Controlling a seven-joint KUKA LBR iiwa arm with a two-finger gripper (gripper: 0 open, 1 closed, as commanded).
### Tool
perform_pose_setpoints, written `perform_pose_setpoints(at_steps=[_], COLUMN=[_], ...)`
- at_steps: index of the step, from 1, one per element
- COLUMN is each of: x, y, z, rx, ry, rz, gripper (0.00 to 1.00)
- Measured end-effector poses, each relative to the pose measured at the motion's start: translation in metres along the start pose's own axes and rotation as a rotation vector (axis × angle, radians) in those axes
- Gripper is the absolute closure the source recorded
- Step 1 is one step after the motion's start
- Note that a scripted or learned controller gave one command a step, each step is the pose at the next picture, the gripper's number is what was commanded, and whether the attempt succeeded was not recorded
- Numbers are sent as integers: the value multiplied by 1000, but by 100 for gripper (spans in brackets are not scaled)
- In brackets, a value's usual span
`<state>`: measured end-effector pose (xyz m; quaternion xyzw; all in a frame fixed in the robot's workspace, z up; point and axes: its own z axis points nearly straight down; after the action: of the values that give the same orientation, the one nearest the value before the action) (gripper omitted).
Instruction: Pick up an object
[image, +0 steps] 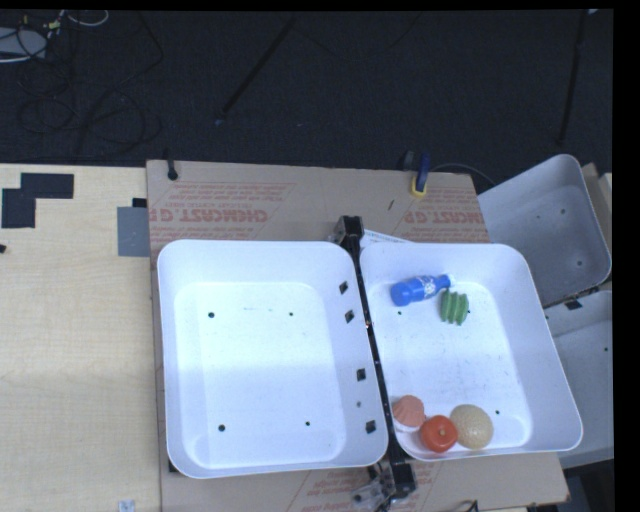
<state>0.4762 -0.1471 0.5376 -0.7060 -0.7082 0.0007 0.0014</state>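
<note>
The right bin (530, 330) holds several small objects. A blue bottle (418, 289) lies on its side near the bin's far edge, with a green ridged object (455, 306) just to its right. At the near edge sit a pink round piece (408, 410), a red tomato-like ball (438, 433) and a tan round object (472, 425), close together.
The left bin (180, 330) sits beside the right one, joined by a black divider strip (362, 330). Both rest on a cardboard sheet (250, 200) on a wooden bench. A grey-white panel (550, 220) stands at the right. A blue and yellow clamp (421, 175) sits at the cardboard's far edge.
</note>
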Motion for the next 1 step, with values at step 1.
perform_pose_setpoints(at_steps=[1], x=[34], y=[0], z=[0], rx=[0], ry=[0], rz=[-1], gripper=[100])
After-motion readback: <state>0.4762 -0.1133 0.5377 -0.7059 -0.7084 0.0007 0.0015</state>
